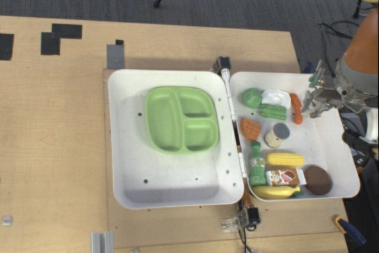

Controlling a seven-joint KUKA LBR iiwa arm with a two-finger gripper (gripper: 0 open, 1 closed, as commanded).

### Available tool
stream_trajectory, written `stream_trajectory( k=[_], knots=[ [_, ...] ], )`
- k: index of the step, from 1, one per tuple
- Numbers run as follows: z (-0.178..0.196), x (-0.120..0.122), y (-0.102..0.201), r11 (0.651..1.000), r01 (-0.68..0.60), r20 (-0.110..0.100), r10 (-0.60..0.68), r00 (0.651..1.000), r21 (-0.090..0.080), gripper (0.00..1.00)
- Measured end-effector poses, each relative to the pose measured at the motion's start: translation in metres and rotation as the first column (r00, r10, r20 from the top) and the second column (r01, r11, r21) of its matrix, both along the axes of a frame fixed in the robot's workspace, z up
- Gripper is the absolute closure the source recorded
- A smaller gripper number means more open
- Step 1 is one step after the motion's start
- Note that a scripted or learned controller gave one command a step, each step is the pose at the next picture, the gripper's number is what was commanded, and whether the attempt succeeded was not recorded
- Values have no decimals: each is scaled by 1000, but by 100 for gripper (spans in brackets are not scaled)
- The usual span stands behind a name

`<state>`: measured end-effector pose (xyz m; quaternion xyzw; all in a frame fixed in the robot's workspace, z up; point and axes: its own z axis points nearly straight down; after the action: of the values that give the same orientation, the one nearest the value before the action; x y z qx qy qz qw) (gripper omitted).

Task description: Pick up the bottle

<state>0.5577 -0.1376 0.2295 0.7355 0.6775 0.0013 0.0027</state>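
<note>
Bottle (257, 165) lies at the right bin's (342, 145) left wall, long axis running near-far, left of and nearer than the end effector (314, 102), whose grip state cannot be judged.

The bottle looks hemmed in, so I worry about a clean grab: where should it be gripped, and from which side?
Probably grip the green bottle across its body from above. It lies against the bin's left wall, with the corn close on its right, so closing across its width looks tight.
</note>
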Motion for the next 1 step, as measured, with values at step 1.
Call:
stream_trajectory(
  k=[1],
  knots=[
    [-1, 0, 1, 1000, 0, -2, 0, 1000, 1, 0]
  ],
)
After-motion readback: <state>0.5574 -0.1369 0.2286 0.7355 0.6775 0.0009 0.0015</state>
